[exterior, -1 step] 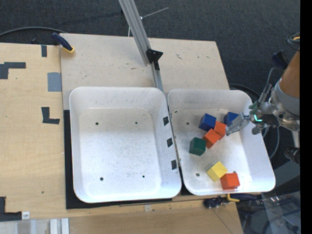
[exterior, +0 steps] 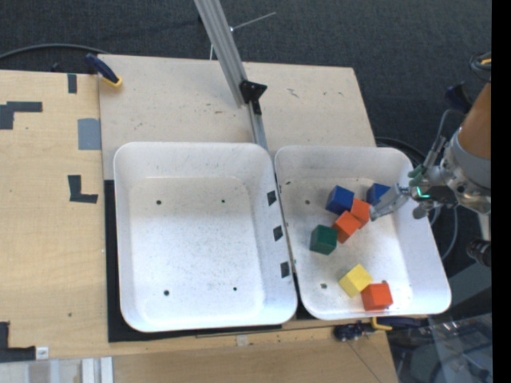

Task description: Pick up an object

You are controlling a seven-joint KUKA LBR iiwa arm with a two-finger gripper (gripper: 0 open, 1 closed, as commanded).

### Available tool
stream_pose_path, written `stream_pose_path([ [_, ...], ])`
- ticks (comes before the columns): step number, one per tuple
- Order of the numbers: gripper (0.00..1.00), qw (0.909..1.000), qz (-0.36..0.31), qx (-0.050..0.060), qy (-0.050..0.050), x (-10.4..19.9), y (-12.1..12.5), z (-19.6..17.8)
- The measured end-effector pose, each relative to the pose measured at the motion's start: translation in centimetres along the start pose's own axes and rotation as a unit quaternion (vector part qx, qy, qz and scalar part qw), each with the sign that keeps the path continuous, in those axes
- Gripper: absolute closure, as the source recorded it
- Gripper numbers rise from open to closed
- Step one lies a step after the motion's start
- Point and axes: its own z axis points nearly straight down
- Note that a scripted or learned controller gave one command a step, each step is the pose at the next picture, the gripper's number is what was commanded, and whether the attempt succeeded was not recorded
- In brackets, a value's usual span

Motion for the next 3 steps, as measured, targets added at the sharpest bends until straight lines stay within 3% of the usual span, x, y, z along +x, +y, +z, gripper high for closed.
stream_pose_path([
  [3, 0.0, 1.0, 0.001, 0.004, 0.001, -1.2, -1.6, 17.1],
])
